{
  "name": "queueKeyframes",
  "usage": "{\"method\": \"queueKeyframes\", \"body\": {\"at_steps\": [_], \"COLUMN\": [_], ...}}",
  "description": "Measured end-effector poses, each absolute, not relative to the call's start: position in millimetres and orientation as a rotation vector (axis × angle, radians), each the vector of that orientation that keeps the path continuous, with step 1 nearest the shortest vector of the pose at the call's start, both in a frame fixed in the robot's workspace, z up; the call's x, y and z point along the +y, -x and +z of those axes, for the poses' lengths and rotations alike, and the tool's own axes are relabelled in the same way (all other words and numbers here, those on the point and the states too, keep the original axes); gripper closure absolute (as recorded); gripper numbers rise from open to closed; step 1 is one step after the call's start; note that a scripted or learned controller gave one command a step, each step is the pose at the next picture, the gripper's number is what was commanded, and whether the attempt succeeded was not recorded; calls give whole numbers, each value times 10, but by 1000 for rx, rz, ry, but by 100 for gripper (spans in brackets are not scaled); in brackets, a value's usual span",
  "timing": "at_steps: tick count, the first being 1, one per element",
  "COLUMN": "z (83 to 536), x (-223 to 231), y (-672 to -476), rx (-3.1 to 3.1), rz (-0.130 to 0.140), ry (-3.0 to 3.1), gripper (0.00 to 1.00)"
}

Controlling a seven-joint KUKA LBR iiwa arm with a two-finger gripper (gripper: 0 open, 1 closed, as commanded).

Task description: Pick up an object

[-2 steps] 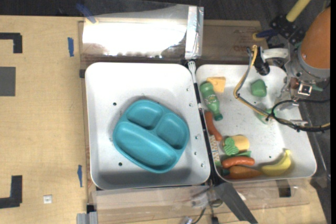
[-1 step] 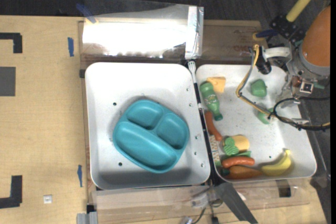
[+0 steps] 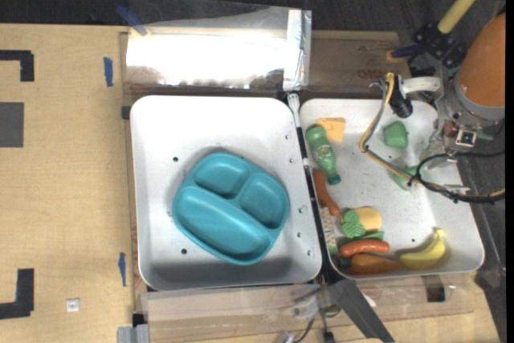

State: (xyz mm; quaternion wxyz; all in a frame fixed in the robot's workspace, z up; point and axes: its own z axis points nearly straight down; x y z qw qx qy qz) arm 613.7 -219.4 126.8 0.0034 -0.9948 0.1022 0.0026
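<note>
Camera view: green piece (image 3: 395, 134) sits just beside pincer (image 3: 442, 139), apparently apart.

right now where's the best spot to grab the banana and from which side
Take the banana across the middle of its curve, coming straight down from above. It lies flat by the right bin's near corner, so a sideways approach would likely hit the wall, and its left end lies close to the red sausage-like toy. Close across its narrow width.
</note>
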Motion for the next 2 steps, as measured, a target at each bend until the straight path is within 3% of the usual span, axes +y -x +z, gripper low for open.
{"method": "queueKeyframes", "body": {"at_steps": [2], "z": [1261], "x": [-2194], "y": [-6030], "rx": [311], "rz": [10], "ry": [3120], "gripper": [100]}}
